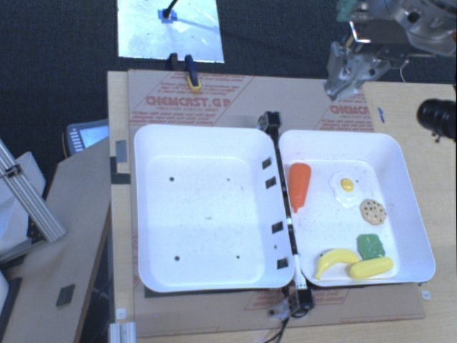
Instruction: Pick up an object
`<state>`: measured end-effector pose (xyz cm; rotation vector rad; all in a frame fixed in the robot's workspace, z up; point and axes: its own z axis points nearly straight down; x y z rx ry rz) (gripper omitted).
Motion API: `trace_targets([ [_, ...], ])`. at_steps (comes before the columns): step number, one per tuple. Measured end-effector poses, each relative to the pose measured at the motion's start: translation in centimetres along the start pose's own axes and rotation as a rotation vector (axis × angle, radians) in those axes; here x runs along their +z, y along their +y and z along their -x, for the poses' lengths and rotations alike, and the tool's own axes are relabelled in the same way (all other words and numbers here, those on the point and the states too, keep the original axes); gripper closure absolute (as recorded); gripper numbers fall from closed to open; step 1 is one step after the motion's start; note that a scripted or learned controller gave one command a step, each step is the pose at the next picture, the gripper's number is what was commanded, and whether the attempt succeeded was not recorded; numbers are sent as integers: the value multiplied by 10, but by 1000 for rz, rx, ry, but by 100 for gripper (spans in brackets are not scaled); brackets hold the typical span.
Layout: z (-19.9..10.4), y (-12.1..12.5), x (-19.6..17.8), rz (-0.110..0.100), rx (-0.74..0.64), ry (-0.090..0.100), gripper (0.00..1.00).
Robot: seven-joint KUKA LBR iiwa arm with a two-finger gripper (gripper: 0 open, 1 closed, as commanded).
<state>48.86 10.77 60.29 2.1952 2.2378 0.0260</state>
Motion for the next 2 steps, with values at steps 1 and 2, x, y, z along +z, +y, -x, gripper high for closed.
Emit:
trace_targets([
  [1, 0, 0, -11, 2, -2, 1, 100],
  [2, 0, 1, -22, 5, -3, 2, 100],
])
